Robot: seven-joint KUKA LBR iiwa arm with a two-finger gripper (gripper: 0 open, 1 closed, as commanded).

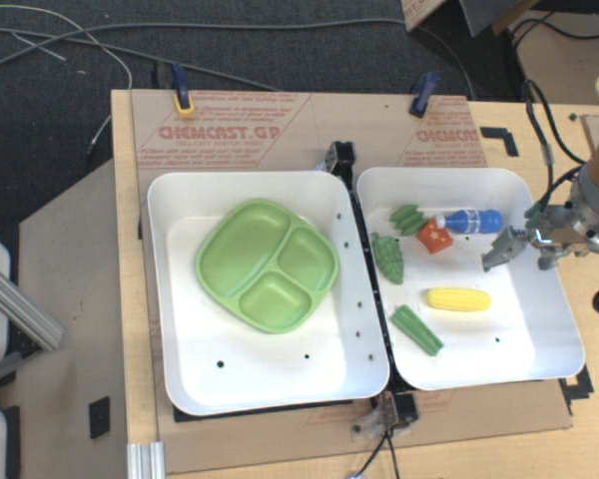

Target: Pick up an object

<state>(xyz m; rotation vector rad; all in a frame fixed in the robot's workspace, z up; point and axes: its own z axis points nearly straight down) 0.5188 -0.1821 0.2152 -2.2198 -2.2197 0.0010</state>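
Fingers (526,249) spread open, holding nothing, at the right white bin's (539,357) far side.
The yellow plastic corn cob (458,299) lies nearest — toward the bins' divider, long axis pointing roughly at them.

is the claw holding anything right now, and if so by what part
Nothing is held. The claw hangs open over the right bin, near its right wall, with bare white floor between its fingers. The blue bottle and the yellow corn lie apart from it.
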